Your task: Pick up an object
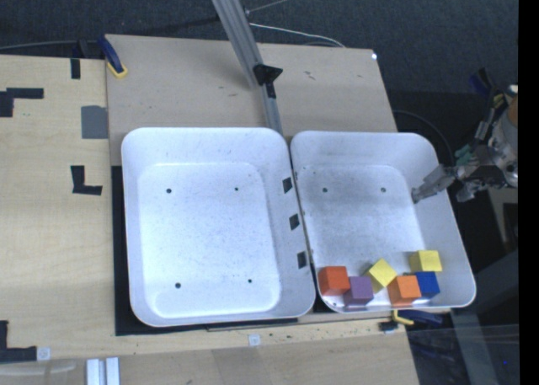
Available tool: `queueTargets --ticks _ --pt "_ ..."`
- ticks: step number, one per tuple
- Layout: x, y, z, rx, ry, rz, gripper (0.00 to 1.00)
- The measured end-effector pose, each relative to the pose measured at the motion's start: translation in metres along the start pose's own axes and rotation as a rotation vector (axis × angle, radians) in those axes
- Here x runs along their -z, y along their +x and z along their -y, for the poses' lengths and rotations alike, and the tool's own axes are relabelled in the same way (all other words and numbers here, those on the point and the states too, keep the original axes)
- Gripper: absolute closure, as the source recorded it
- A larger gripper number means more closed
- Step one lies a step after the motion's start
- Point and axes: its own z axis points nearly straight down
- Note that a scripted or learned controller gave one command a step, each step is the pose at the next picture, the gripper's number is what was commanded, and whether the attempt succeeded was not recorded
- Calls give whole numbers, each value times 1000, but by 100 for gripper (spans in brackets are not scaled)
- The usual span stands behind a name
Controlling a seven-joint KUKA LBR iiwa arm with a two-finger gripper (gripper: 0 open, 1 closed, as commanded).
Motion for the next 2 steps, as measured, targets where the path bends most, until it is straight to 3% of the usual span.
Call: queueTargets --ticks 1,2 --pt "65 75 -46 9 -9 -1 0" --pt "102 84 -15 0 -4 0 0"
